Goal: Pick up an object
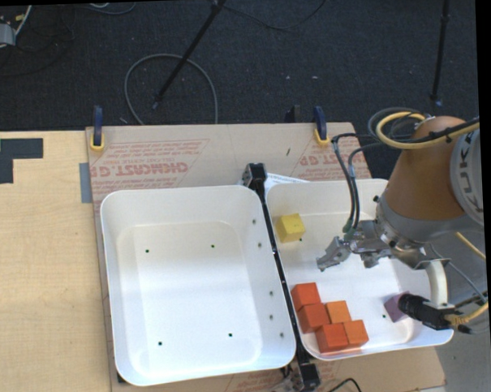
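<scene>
Your bench (37,265) was pale wood, set against a dark carpeted floor strewn with black cables and stand legs. A flattened brown cardboard sheet (187,157) lay beneath both bins, held at its far edge by two yellow-and-blue clamps (96,133). Red print ran across the cardboard upside down and mirrored from your viewpoint; it seemed to read "CHEMCRAZ. GP", though you could not be sure of the letters. Black tape shapes (12,157) marked the wood at the far left.

The left bin (116,217) showed you a bare white floor with a few small dark dots. The right bin (367,190) held the objects: a yellow cube (292,226) near the far end beside the divider, a cluster of red and orange blocks (328,317) at the near end touching one another, and a purple block (392,308) near the bin's right wall.

The arm (431,175), orange-banded, reached in from your right and covered part of the right bin. Its gripper (339,254) hung over the middle of that bin, between the yellow cube and the orange cluster, touching neither. Whether its fingers were apart or together you could not tell. A black cable looped down the wrist, and a black fitting (425,312) lay just beside the purple block.
</scene>
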